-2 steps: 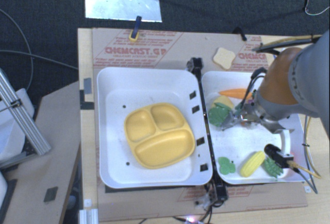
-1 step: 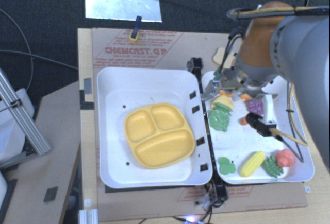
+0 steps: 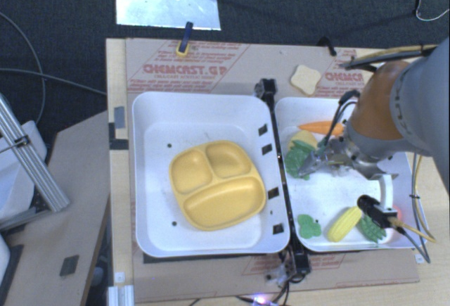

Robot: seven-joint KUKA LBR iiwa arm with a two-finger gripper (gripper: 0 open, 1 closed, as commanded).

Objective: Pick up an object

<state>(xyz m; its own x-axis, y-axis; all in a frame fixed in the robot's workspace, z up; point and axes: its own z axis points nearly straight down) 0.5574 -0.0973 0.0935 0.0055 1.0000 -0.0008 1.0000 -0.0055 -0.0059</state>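
My gripper (image 3: 313,162) is low in the right bin (image 3: 330,245), at its left side. It sits right against a dark green leafy toy vegetable (image 3: 296,156); whether it holds the vegetable I cannot tell. An orange carrot (image 3: 324,127) and a pale yellow piece (image 3: 304,137) lie just behind it. Near the bin's front edge are a yellow corn cob (image 3: 342,224), a small green piece (image 3: 308,226) and another green piece (image 3: 371,229).
The left bin (image 3: 151,157) holds a yellow divided plate (image 3: 216,183). A slice of toy toast (image 3: 306,79) lies on the cardboard behind the right bin. The grey arm with its orange band (image 3: 380,111) covers the right bin's back right part.
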